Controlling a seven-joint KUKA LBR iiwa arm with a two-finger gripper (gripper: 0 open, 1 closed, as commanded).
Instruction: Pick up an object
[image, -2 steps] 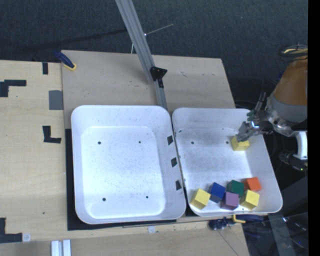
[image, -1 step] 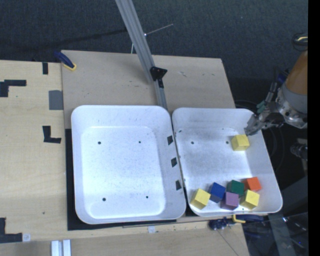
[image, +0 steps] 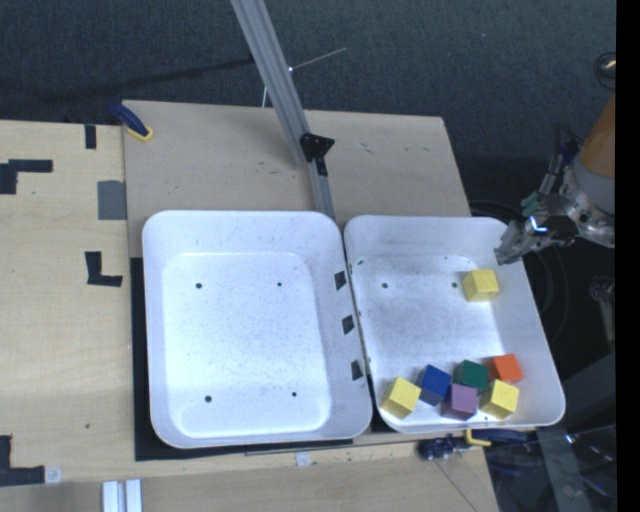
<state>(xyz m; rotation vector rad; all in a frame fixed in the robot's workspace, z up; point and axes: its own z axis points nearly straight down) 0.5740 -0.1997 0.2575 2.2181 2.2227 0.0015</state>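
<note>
The surface (image: 280, 130) carries two shallow white bins side by side. All positions below are referenced to the right bin (image: 420, 250).

The left bin (image: 240, 330) sits directly left of the right bin, the two rims touching along the shared edge.

Inside the right bin, a cluster of blocks lies along its near wall. From left to right: a yellow block (image: 402, 397), a blue block (image: 435, 383), a purple block (image: 463, 400), a green block (image: 471, 375), a second yellow block (image: 502, 399) and an orange block (image: 507, 367). Neighbouring blocks touch or stand just beside each other.

The lone yellow block (image: 481, 285) rests alone on the floor of the right bin, near its far right corner and well apart from the cluster. It is the most accessible pick candidate.

Handling estimate: the block appears to be a small rigid cube, light, with flat faces, not fragile. Smooth faces may slip under an off-centre grip. Take hold across two opposite vertical faces, centred.

Orientation: the block is near-cubic, so no long axis is evident. It sits flat, its faces turned slightly off the bin walls.

The gripper (image: 527, 232) hovers over the far right corner of the right bin, just beyond the lone yellow block. Whether its fingers are apart or together cannot be determined; no object is visible between them.
</note>
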